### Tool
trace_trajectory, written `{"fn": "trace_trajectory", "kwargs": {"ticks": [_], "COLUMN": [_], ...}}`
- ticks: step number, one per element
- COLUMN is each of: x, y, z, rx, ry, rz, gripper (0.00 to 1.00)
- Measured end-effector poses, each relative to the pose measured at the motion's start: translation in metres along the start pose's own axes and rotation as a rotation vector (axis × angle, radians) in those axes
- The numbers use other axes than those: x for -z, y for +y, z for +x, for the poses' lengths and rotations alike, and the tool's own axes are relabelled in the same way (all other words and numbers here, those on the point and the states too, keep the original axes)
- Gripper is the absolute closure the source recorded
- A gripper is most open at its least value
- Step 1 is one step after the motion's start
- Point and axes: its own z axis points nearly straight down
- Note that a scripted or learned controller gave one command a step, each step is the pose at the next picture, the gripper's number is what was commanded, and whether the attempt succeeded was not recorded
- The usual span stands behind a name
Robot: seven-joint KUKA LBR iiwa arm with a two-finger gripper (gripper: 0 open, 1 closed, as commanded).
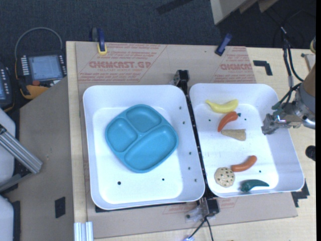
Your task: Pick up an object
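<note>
From above, the gripper (271,124) is hanging over the right bin's (286,154) right side, holding nothing; whether it is open, I cannot tell. A banana (222,105), red pepper (227,120), wedge (234,133), sausage (244,163), cookie (224,176) and green pepper (253,185) are lying left of it. A blue plate (141,137) is sitting in the left bin (100,185).

Dark blue carpet floor (140,14) surrounds a tan bench (150,59) under even light.

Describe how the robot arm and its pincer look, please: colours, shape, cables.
At the view's right edge, the arm is grey and rounded. Its pincer is a small grey metal piece, blocky, with dull, darker parts. Thin black cables loop above and beside the wrist. The view is too small to read any markings.
</note>
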Motion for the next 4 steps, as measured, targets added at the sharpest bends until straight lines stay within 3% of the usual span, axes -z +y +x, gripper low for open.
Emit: {"fn": "trace_trajectory", "kwargs": {"ticks": [1, 4], "x": [0.009, 0.016], "y": [0.015, 0.019], "z": [0.053, 0.202], "rx": [0.004, 0.002], "ry": [0.002, 0.003], "rz": [0.001, 0.003], "gripper": [1.00, 1.00]}}
